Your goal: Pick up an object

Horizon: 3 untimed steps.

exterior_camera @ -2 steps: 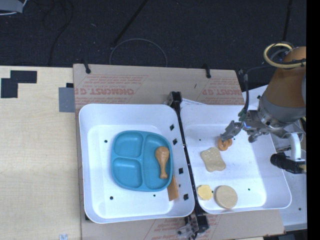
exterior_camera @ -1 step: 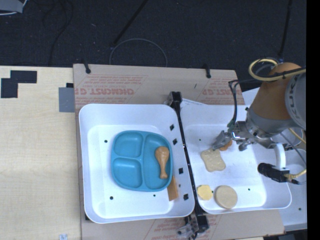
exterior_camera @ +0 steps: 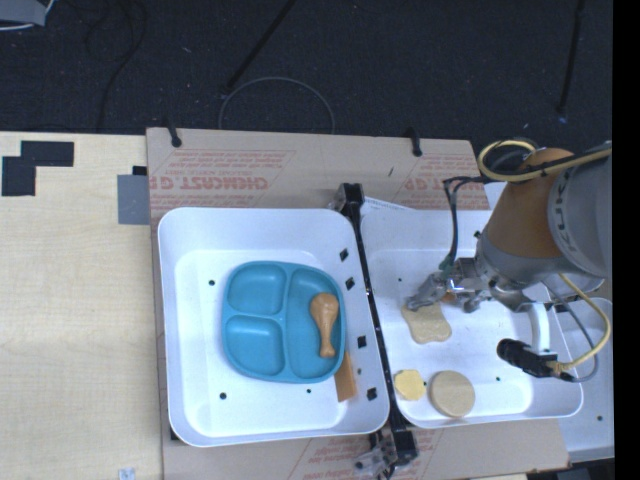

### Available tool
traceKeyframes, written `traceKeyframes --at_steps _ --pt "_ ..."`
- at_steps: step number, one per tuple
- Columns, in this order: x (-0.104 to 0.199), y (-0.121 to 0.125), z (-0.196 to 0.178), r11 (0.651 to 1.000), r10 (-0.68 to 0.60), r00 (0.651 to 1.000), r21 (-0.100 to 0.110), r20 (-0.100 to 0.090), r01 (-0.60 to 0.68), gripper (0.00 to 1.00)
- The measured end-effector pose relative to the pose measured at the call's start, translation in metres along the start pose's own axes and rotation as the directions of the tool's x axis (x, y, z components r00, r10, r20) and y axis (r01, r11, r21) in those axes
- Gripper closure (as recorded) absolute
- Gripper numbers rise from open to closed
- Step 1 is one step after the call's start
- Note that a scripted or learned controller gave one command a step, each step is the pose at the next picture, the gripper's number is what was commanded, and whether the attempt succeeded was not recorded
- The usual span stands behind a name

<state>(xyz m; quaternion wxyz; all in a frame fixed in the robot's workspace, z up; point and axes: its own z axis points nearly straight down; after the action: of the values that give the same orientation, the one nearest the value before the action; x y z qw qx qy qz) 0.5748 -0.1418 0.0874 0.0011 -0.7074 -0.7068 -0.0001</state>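
My gripper (exterior_camera: 428, 296) hangs low in the right bin (exterior_camera: 560, 408), near its left side. It is right above the top edge of a flat tan slice (exterior_camera: 430, 328) lying on the bin floor. I cannot see whether it touches the slice. Nearer the front of this bin lie a small yellow round piece (exterior_camera: 408, 384) and a larger tan disc (exterior_camera: 451, 394), side by side and almost touching.
The left bin (exterior_camera: 190, 268) holds a blue divided plate (exterior_camera: 262, 320) with a tan wooden drumstick (exterior_camera: 325, 322) on its right part. A brown stick (exterior_camera: 345, 378) lies just off the plate's right edge. A black divider (exterior_camera: 366, 308) separates the bins.
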Motion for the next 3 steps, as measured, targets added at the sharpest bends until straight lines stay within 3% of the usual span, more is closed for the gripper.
traceKeyframes --at_steps 1,3 --pt "0.000 0.002 -0.014 1.000 0.002 1.000 -0.005 -0.003 -0.002 1.00" --pt "-0.004 0.011 -0.108 1.000 -0.002 1.000 -0.002 0.002 0.002 1.00"
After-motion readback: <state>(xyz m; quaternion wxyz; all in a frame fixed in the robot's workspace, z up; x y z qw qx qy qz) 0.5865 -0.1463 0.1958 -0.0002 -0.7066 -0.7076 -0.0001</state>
